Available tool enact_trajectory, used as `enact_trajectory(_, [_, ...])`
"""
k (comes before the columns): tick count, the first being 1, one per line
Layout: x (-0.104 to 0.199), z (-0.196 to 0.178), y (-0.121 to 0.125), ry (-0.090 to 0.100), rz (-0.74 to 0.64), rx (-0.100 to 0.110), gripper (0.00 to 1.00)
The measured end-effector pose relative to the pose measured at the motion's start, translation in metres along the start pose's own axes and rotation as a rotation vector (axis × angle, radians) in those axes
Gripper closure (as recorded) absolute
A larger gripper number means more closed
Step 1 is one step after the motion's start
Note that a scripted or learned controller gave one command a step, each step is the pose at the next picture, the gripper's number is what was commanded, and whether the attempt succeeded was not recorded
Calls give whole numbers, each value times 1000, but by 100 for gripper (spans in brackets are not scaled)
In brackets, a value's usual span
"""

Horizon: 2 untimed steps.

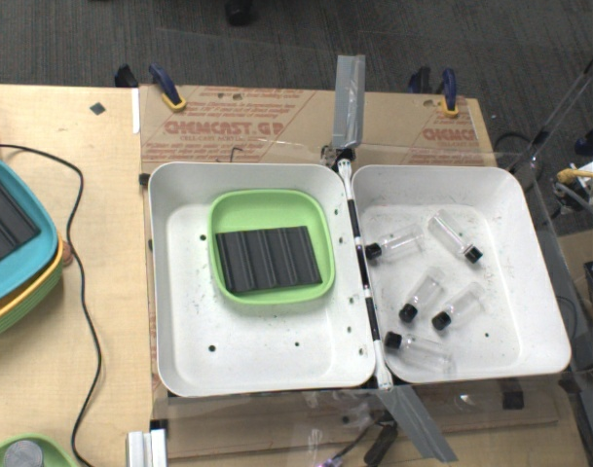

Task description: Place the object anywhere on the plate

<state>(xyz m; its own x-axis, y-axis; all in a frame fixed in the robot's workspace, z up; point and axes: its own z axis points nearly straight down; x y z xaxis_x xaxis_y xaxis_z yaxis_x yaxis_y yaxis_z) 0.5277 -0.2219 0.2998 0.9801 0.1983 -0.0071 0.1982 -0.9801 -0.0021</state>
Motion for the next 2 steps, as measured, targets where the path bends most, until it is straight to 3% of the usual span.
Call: enact_trajectory(2, [-29, 27, -6, 1, 2, 0, 0])
